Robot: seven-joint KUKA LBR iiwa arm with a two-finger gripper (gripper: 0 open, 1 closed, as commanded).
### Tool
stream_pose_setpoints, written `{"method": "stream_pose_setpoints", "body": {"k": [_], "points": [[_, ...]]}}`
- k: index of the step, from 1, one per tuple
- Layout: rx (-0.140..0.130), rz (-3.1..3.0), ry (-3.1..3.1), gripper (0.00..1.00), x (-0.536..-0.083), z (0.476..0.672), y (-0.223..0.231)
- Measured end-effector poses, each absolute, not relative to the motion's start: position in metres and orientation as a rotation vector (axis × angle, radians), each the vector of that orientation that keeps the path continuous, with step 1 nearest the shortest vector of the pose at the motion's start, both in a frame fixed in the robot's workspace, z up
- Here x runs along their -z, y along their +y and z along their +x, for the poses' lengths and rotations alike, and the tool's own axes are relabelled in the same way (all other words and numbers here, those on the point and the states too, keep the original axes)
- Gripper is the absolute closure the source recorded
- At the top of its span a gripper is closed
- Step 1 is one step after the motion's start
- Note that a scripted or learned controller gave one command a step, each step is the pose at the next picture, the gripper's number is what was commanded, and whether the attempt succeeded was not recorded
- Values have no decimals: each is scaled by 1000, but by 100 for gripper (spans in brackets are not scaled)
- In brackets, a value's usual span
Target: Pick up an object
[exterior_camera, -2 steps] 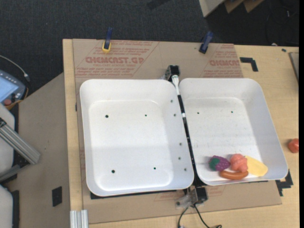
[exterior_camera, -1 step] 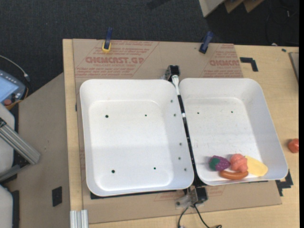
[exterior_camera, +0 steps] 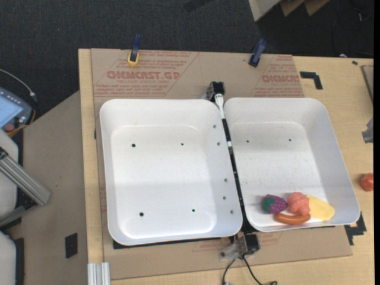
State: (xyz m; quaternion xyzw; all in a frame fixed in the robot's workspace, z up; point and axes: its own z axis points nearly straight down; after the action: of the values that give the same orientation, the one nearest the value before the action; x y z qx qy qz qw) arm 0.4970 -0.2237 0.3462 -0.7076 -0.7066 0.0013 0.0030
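Four toys cluster in the right bin's [exterior_camera: 332, 135] near right corner: purple grapes [exterior_camera: 274, 203], pink toy [exterior_camera: 299, 202], yellow piece [exterior_camera: 321, 209], orange sausage [exterior_camera: 292, 218], all touching.

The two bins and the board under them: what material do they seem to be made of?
Bins: probably thin moulded plastic, matte white, with rounded corners and a raised rim. Board: looks like brown cardboard, with printed red lettering and a flat dull surface.
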Motion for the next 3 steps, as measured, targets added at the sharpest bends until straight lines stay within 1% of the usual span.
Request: {"method": "stream_pose_setpoints", "body": {"k": [1, 3], "points": [[1, -2225, -2226, 100, -360, 499, -224], [4, -2230, -2232, 100, -381, 501, -225]]}}
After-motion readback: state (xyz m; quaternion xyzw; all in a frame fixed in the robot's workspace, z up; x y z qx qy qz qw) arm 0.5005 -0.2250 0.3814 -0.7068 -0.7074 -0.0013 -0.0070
